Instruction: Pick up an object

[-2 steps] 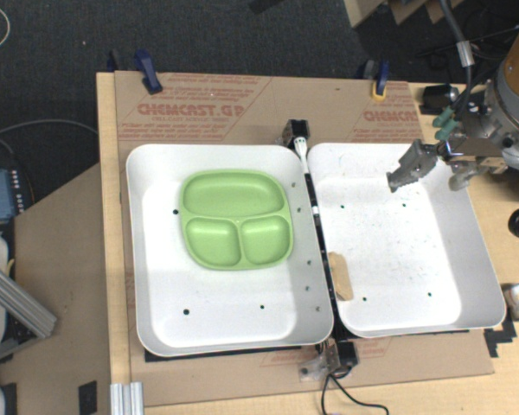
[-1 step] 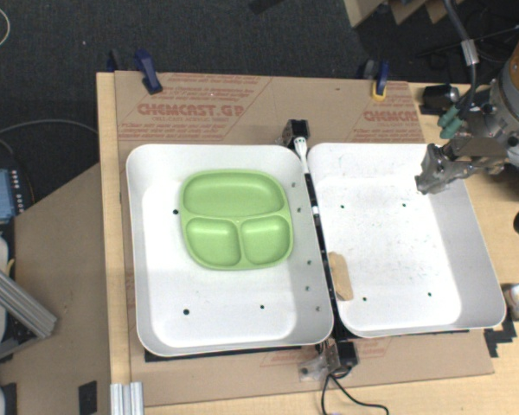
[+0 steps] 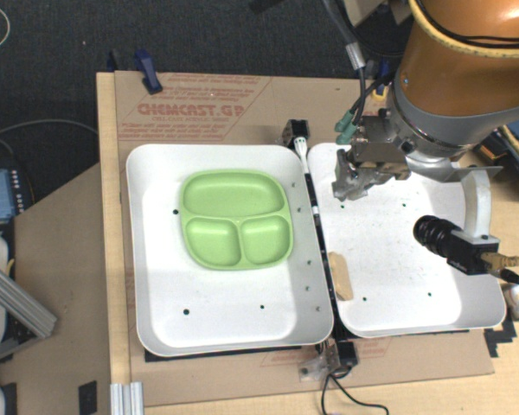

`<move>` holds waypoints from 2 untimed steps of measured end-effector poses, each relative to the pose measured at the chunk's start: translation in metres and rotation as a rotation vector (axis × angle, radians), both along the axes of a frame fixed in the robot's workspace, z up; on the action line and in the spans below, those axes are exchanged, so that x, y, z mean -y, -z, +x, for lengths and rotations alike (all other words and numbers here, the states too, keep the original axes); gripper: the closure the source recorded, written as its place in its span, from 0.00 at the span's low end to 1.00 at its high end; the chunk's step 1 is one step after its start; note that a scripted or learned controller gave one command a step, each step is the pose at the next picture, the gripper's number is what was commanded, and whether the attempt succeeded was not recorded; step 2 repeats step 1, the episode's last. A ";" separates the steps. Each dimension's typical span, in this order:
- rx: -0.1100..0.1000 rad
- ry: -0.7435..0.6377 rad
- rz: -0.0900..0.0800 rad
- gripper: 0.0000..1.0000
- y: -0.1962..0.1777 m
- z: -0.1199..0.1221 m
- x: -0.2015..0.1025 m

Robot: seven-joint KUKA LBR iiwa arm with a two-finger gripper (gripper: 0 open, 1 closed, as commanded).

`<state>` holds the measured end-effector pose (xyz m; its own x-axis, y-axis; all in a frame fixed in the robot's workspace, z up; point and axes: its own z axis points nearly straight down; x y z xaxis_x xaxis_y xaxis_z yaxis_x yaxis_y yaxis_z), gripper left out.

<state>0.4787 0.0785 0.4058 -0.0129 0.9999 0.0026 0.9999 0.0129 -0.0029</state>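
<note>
Over the right bin's (image 3: 398, 266) top-left corner hangs your gripper (image 3: 348, 188); you cannot tell its spread. The left bin (image 3: 156, 266) holds a green plate (image 3: 235, 219).

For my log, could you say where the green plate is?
The green plate lies in the camera view's left bin, left of the gripper.

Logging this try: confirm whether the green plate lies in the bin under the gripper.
No, the green plate lies in the view's left bin, while the gripper hangs over the right bin.
</note>
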 end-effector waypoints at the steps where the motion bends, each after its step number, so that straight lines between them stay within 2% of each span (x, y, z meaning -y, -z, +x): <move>1: 0.010 0.010 -0.001 1.00 -0.051 0.001 -0.014; 2: 0.010 0.010 -0.001 1.00 -0.051 0.001 -0.014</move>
